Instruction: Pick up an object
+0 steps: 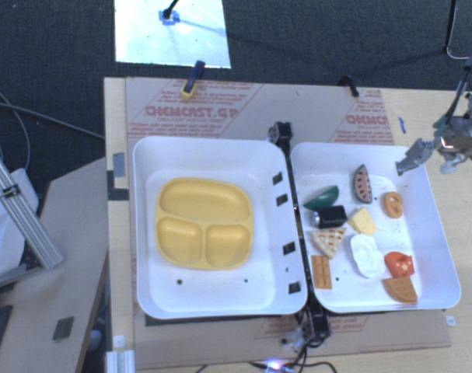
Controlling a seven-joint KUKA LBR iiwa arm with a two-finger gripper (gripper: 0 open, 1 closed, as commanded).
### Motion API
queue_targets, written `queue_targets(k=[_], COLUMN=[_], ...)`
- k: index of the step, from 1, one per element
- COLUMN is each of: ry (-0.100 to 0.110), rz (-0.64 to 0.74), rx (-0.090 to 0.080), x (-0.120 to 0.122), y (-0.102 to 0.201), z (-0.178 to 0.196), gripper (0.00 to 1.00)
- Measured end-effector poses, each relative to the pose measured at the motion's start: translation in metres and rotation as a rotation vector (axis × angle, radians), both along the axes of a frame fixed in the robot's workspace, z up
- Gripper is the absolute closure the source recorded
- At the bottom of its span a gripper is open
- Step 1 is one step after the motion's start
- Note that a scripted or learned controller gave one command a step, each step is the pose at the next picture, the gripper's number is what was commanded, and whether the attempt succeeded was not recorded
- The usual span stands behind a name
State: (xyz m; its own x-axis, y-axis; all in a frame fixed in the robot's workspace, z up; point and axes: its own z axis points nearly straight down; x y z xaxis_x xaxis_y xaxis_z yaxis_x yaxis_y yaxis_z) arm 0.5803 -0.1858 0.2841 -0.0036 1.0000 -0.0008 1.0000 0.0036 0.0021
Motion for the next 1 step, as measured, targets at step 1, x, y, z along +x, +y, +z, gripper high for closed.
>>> queue_targets(k=[1], ry=[0.009], rz=[-0.005], rx=[0.002], x=[-0.0285], y=[-0.0217], z=[-0.0921], gripper=[0.0])
